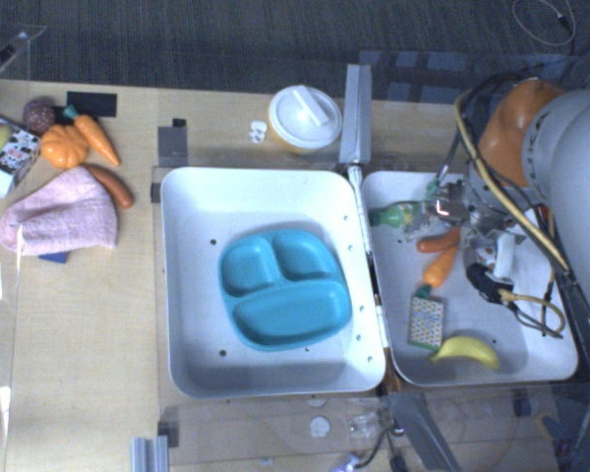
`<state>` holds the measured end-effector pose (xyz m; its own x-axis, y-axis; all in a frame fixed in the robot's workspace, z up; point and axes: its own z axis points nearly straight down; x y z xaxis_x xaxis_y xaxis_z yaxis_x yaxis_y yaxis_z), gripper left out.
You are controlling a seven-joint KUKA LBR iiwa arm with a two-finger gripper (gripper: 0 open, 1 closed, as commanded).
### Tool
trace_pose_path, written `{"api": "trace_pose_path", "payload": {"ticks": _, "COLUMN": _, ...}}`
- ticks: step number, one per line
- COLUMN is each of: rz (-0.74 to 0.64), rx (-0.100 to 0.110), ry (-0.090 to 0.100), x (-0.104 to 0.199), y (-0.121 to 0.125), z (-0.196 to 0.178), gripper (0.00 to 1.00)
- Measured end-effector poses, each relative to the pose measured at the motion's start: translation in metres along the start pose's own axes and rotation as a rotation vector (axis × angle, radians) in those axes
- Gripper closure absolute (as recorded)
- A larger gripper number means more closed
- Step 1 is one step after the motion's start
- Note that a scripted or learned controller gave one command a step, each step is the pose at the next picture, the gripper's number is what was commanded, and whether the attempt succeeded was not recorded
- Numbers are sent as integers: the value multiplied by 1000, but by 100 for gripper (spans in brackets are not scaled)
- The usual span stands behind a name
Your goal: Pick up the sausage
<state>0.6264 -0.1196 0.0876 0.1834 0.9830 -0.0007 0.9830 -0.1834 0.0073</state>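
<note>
Two shallow white bins sit side by side, and the sausage [440,242] lies in the right bin [546,362], a short reddish-orange piece near the bin's upper middle, angled slightly. An orange carrot [439,267] lies just below it, close enough that the two may touch, and a green toy vegetable [398,214] sits just to its upper left. The gripper [469,226] hangs at the sausage's right end amid a tangle of cables, and whether it is spread or pressed together cannot be made out from this angle; nothing can be seen held in it. The step in hand looks like the approach and close. To do it well, the grasp should probably centre over the sausage's middle and bite across its short width, not along its length, while keeping clear of the carrot so that it is not caught or nudged. A rounded toy like this is likely to roll or squirt out of an off-centre pinch. The banana [465,351] and the small speckled block [426,323] lie well apart, lower in the bin. The blue divided plate [285,288] rests in the left bin [192,264].
</note>
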Motion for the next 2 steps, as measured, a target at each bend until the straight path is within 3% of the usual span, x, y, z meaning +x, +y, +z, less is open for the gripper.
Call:
{"api": "trace_pose_path", "payload": {"ticks": 1, "rz": -3, "rx": -7, "ry": -1, "x": 1, "y": 2, "z": -13, "gripper": 100}}
{"api": "trace_pose_path", "payload": {"ticks": 2, "rz": 49, "rx": 1, "ry": 0, "x": -40, "y": 32, "z": -107, "gripper": 100}}
